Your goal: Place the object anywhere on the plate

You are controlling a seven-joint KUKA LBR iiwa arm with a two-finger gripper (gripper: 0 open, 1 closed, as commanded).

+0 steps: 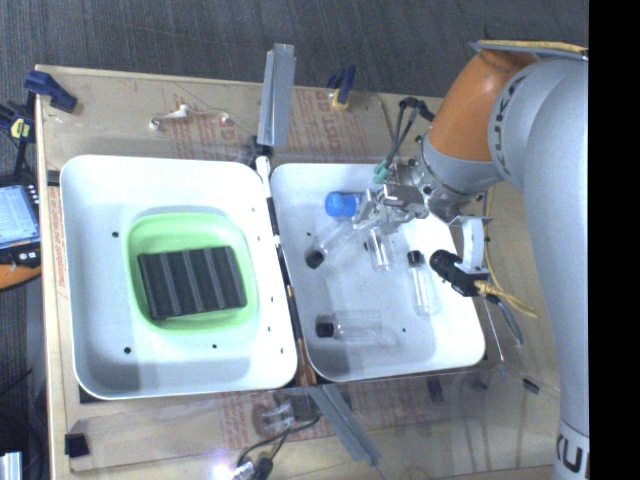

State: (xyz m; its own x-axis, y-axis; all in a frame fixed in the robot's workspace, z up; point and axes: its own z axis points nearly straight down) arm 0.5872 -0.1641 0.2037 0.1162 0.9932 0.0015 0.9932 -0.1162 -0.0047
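You'll see the gripper (383, 213) low in the right bin (455, 343) among clear vials (425, 283); can't tell its state. The green plate (185, 233) sits in the left bin (90, 268). No readable labels anywhere.

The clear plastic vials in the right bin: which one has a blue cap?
The clear vial with the blue cap at the bin's far side, beside the gripper; the other vials carry black caps.
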